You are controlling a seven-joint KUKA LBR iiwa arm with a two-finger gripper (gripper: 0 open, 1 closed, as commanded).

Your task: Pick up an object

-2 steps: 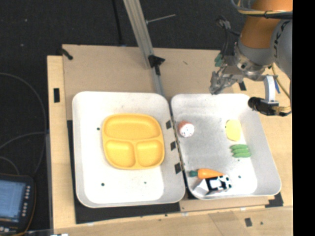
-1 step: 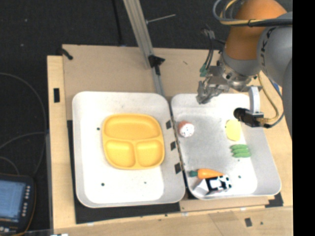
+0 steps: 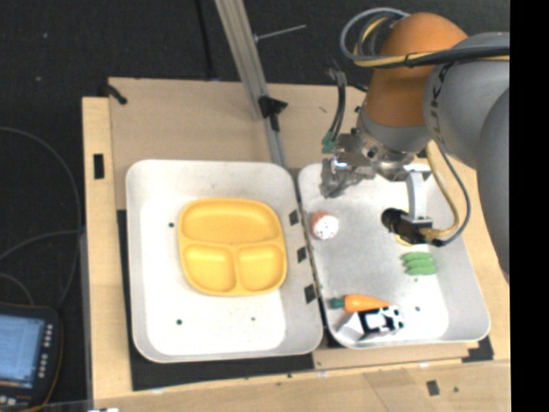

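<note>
Pick not done: gripper point(image 3: 336, 178) hangs over right bin's point(image 3: 459, 269) far-left corner, grip state unreadable, nothing visibly held; nearest ball point(image 3: 324, 226) by left wall, green piece point(image 3: 419, 263), carrot point(image 3: 364, 302) near front edge untouched.

Robotics lab setting, indicated by a plywood table point(image 3: 197, 127) carrying two white bins point(image 3: 154, 316), an aluminium mast point(image 3: 244, 54) fixed behind them, loose cables point(image 3: 34, 221) laid on dark flooring, and a handheld control pendant point(image 3: 26, 350) placed at lower left.
</note>
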